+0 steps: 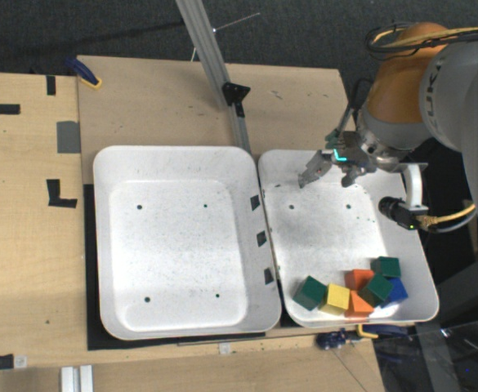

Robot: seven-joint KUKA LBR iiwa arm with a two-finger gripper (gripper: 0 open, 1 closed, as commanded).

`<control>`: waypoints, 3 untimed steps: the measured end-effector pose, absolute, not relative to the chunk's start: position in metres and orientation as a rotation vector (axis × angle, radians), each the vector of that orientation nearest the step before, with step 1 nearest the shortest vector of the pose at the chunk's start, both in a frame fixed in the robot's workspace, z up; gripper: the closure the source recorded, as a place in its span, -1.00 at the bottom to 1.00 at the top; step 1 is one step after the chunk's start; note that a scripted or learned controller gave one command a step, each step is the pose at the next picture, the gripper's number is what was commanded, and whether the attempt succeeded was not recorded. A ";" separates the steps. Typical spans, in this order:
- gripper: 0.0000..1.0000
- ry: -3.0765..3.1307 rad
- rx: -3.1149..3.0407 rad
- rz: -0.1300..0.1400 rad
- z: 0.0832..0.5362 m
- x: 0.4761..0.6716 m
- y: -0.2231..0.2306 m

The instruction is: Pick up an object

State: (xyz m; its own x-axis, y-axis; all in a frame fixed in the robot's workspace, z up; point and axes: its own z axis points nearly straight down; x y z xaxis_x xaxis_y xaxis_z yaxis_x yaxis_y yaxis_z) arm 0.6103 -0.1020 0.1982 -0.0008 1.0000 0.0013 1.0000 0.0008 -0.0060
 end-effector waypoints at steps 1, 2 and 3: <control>-1.00 -2.223 -2.218 0.001 0.201 0.611 -0.102; -1.00 -2.218 -2.217 0.010 0.137 0.610 -0.105; -1.00 -2.220 -2.217 0.008 0.088 0.608 -0.104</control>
State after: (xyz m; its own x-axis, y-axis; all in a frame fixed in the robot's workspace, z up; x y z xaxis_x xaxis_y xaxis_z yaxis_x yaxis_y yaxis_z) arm 0.6082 -0.1044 0.0884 -0.0012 1.0000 -0.0009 1.0000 0.0012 -0.0063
